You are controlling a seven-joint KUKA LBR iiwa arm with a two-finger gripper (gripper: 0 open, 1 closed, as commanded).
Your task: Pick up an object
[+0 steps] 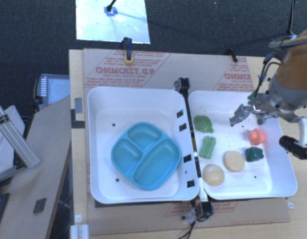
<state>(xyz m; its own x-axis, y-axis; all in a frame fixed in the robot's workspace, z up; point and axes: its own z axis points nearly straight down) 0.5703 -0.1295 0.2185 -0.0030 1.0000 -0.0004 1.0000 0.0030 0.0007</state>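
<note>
Two bins, six loose items, one arm: stock at time of viewing

Left bin (98,113): one blue divided plate (145,155), three compartments, lying flat near the bin's middle. Nothing rests on it.

Right bin (282,183): six small objects, any of which would satisfy the task.
- Green leafy piece (203,124), near the divider, toward the far side.
- Pale green ridged piece (208,147), just below the leafy one and close to it.
- Cream round piece (213,175), near the front by the divider.
- Tan round piece (234,161), just beside the cream one, possibly touching.
- Pink piece (256,136), toward the right.
- Dark green piece (254,154), directly below the pink, the two nearly touching.

Arm: enters from the right, with the gripper (240,116) over the far part of the right bin, above bare floor between the leafy piece and the pink one. Its fingers are too small and blurred to read; whether they are apart or together cannot be told. Nothing is seen held.

Risks, as judged:
- A straight descent from here would likely meet bare floor and close on nothing.
- The pink and dark green pair sit so close that a finger may land on the neighbour and push both aside.
- The round pieces may roll or slip out of a pinch.
- The leafy piece lies near the divider wall, which could block a finger.
</note>
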